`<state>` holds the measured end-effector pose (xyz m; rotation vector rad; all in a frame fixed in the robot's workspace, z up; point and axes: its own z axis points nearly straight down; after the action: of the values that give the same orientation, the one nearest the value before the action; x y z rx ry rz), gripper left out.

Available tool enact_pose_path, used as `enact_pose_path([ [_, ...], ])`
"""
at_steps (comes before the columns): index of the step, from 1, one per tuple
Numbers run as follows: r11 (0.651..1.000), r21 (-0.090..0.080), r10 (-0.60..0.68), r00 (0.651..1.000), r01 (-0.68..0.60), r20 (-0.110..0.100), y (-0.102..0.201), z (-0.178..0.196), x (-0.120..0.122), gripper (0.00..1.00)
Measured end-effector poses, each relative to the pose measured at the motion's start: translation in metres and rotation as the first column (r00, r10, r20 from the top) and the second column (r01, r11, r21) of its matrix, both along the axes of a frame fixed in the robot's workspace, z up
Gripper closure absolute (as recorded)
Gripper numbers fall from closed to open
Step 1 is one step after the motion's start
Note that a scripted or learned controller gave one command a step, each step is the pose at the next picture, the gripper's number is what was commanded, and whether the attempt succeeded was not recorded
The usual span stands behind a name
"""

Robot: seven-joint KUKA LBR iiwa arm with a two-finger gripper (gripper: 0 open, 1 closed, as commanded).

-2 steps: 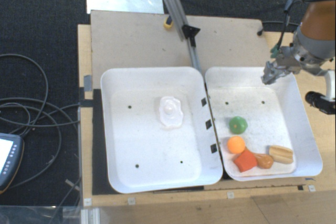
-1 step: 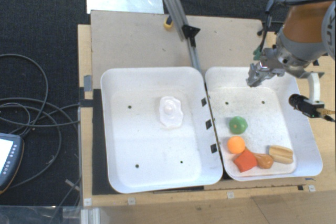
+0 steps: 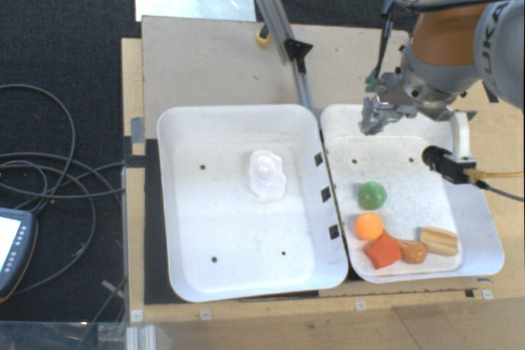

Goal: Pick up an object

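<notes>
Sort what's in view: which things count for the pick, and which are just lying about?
For the pick: gripper; green ball, orange ball, red block, tan block in the right bin; white object in the left bin.
Lying about: cables, tablet.

Both bins (image 3: 189, 258) are looking like smooth matt white plastic; the worktop (image 3: 205, 61) is showing dull brown board.

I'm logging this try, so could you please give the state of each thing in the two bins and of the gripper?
White crumpled object: lying alone in left bin.
Green round object: resting in right bin, apart.
Orange ball: touching red block.
Tan roll: lying flat.
Gripper: above right bin's far end, holding nothing visible.
</notes>
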<state>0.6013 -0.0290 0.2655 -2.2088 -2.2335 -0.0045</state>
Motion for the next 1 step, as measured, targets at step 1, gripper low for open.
enact_pose_path([
  [1,1.000,0.000,0.000,1.000,0.000,-0.001,0.0538,0.0017,-0.0101,1.00],
])
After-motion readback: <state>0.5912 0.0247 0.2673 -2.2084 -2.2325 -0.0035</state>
